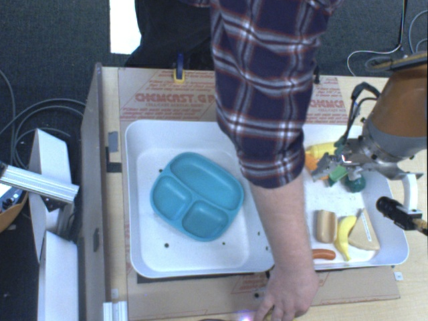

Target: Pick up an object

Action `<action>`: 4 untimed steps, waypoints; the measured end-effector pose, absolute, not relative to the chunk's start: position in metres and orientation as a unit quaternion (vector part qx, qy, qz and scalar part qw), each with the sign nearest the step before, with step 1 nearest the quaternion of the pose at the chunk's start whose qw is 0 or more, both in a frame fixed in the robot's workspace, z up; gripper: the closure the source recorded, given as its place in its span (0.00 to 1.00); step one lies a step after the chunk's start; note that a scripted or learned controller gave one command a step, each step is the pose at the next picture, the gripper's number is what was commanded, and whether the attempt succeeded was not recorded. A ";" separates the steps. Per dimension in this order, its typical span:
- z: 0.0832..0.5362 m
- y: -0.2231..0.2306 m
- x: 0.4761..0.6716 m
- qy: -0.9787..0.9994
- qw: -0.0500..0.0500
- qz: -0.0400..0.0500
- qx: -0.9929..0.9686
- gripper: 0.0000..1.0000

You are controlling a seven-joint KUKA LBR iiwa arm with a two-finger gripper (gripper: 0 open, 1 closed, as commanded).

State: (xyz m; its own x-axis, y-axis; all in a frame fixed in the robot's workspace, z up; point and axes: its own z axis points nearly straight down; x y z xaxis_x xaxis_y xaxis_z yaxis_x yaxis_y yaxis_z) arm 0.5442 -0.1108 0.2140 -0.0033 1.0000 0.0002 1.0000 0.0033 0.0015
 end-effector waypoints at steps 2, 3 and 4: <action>0.086 -0.146 0.651 0.710 0.000 0.000 0.704 0.00; 0.084 -0.103 0.649 0.710 -0.001 0.000 0.704 0.00; 0.084 -0.105 0.597 0.707 -0.001 -0.001 0.707 0.00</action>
